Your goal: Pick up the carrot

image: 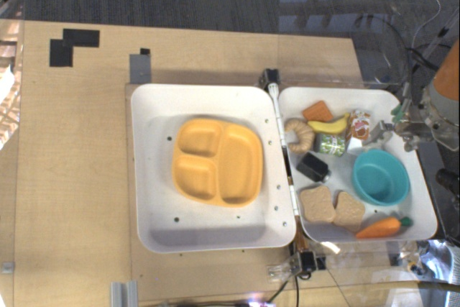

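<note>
The carrot is orange with a green stub at its right end. It lies flat in the near right corner of the right bin, just below the teal bowl. My gripper hangs over that bin's right rim, level with the far edge of the bowl. It is well behind the carrot and apart from it. The arm's orange band shows at the right edge of the view.
The right bin also holds two bread slices, a black block, a croissant, a banana, an orange wedge, a green can and a red-and-white item. A yellow divided plate lies in the left bin.
</note>
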